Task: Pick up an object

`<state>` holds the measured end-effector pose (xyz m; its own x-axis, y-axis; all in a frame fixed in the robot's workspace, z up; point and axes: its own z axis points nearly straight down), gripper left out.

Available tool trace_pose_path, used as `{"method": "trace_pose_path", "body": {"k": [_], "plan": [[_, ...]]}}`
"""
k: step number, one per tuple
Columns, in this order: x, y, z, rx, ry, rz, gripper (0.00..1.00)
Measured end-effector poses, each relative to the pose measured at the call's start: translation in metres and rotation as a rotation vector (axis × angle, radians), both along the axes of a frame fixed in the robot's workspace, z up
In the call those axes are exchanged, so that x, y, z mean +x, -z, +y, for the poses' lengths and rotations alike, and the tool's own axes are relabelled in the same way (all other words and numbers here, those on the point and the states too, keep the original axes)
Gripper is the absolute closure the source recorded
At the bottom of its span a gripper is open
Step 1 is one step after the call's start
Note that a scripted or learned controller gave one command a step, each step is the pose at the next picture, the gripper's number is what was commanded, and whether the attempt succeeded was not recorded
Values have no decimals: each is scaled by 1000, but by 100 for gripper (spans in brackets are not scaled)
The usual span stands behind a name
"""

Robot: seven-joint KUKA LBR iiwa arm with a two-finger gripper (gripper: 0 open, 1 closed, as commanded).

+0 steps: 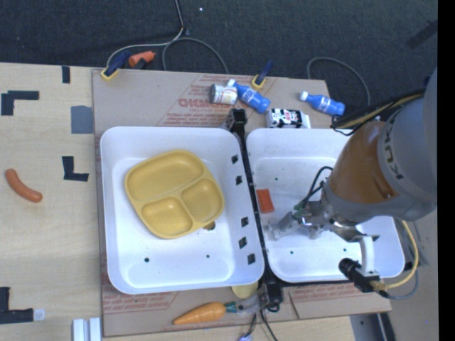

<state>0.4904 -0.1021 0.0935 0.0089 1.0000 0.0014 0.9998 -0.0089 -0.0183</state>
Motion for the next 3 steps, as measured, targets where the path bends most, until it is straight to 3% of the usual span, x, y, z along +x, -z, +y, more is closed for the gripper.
{"method": "trace_pose_path", "body": {"k": [1,2,3], "plan": [[80,-8,5,-4,-16,3,0],[122,8,-2,-9,-5,-16,0],[172,8,-21,-3,-11,-23,0]]}}
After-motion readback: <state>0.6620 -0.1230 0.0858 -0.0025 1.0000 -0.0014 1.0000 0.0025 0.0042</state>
